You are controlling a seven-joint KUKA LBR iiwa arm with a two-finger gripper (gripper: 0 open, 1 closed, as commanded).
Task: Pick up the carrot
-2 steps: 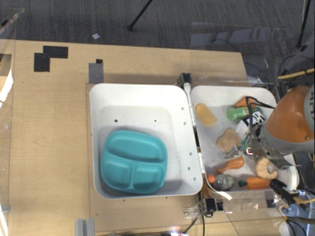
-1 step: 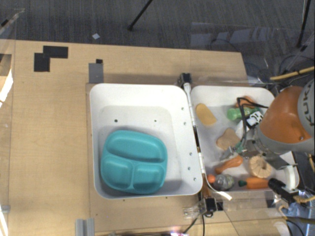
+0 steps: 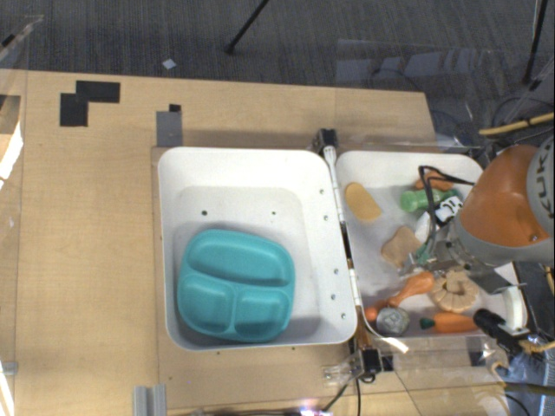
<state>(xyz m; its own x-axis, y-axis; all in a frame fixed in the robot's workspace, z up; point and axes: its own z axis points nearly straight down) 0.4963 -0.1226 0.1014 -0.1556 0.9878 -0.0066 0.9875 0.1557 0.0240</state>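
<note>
The carrot (image 3: 451, 322) lies along the near wall of the right bin (image 3: 375, 165) among crowded toy foods, so the hand (image 3: 431, 251) hovers just behind it, whether open or closed I cannot tell.

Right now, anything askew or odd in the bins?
Nothing spilled or damaged. The teal three-compartment plastic tray sits slightly skewed in the left white bin. The orange carrot with a green stem lies flat among crowded toy food in the right white bin.
</note>
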